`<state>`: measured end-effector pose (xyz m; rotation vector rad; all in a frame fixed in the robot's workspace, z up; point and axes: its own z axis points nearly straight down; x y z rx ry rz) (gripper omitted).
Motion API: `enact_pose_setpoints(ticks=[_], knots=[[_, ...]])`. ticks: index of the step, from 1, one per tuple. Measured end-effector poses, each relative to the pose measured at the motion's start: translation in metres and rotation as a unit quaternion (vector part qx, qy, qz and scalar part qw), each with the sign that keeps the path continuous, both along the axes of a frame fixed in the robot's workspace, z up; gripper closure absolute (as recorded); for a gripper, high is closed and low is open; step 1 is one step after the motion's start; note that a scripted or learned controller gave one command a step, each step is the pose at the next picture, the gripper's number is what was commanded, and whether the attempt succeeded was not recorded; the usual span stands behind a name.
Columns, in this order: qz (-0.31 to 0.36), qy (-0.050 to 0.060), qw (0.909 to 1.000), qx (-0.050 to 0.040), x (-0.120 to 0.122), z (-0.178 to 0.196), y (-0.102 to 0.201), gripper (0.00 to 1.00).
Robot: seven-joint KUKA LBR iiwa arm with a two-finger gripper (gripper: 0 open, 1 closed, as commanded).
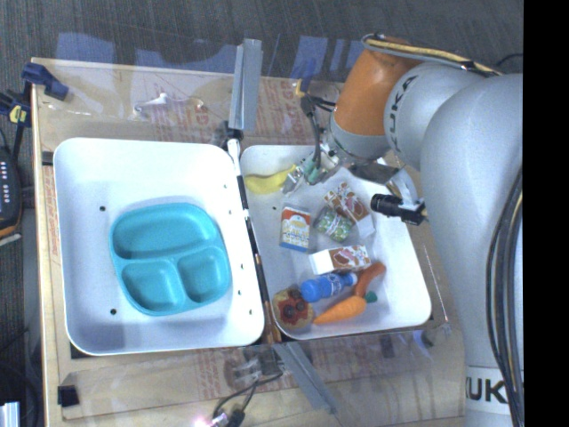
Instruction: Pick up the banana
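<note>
Dark grey carpet lay behind the wooden bench [133,96], and on the bench stood two shallow white bins side by side. From where I stood, the left bin [80,238] held a blue tray [169,258] with three compartments, one long at the top and two smaller below. Nothing was lying in those compartments.

The right bin [409,274] was crowded with small things. The banana [265,182] lay in its upper left corner, close to the wall that the two bins share. It was yellow and partly covered at its right end. The gripper [308,173] was just beside that end, low in the bin and seeming to touch the fruit, but I could not tell if it was gripping the banana or not, because this part was too small and blurred. Above it the arm [444,114] came in from the right, with its orange band [373,96] well visible over the wrist.

Lower in the same bin I saw a small carton [296,229] with a picture on it, and next to it a few little packets [342,213]. Under these was a white box [340,259], then a blue bottle [327,286] lying on its side. A carrot [342,310] rested near the bottom rim, and a second orange piece [370,277] was just above it. A round reddish thing [291,308] sat in the lower left corner.
</note>
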<state>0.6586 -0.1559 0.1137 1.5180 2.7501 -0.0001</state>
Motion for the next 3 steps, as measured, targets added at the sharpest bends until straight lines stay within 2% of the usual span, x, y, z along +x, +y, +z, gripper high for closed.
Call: enact_pose_setpoints(ticks=[1,2,3], knots=[[0.042,-0.001,0.9991,-0.0002,-0.001,0.156,0.094,1.0],[0.183,0.001,0.9831,-0.0001,-0.015,0.129,0.046,1.0],[0.118,-0.001,0.993,-0.0006,-0.021,-0.011,0.062,1.0]])
